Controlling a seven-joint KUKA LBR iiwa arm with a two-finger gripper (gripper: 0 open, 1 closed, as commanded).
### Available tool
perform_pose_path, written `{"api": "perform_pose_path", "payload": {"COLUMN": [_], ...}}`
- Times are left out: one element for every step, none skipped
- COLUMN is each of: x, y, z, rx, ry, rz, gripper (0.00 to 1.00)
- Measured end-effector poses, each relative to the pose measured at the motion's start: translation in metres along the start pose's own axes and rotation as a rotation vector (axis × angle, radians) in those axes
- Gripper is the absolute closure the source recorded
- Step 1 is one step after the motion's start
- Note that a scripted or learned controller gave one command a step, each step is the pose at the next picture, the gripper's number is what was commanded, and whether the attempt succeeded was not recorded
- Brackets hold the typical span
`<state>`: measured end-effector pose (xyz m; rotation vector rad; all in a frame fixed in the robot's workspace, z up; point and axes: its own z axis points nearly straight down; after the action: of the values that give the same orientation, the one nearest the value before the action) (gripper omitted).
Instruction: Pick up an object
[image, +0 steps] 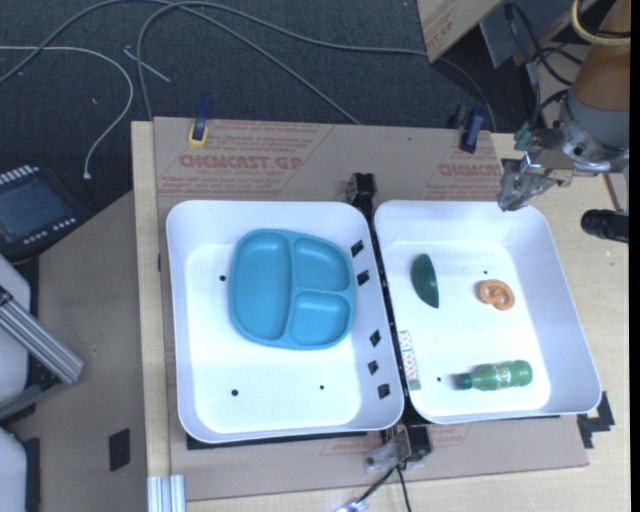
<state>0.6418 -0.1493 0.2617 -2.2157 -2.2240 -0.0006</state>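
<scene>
The right bin (545, 250) holds three small objects: a dark green oval piece (426, 280) at its left, an orange ring-shaped piece (495, 294) at mid right, and a green bottle (496, 376) lying on its side near the front. My gripper (514, 196) hangs over the far right corner of that bin, above its rim, well away from all three objects. Nothing is seen between its fingertips.
The left bin (190, 330) bears a blue divided plate (292, 289). Black clamps sit along the seam between the bins. Blue clips (201, 120) hold the cardboard bench top at the back. Cables lie on the dark floor beyond.
</scene>
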Motion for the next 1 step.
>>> {"api": "perform_pose_path", "payload": {"x": [0.0566], "y": [-0.0173], "z": [0.0073], "rx": [0.002], "ry": [0.001], "rz": [-0.002], "gripper": [1.00]}}
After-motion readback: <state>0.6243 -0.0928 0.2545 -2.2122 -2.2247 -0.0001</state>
